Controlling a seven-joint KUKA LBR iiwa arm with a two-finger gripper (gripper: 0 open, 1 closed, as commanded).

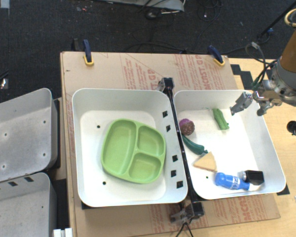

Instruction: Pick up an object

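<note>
The right bin holds a light green stick, a purple ball, a dark green curved piece, a tan wedge and a blue bottle with a black cap. My gripper hovers over the bin's far right corner, to the right of the light green stick. Its two fingers stand spread apart and nothing lies between them.
The left bin contains a green divided plate. Black clips line the wall between the two bins. Spare white bin lids lie at the far left. Yellow clamps hold the brown board at the back.
</note>
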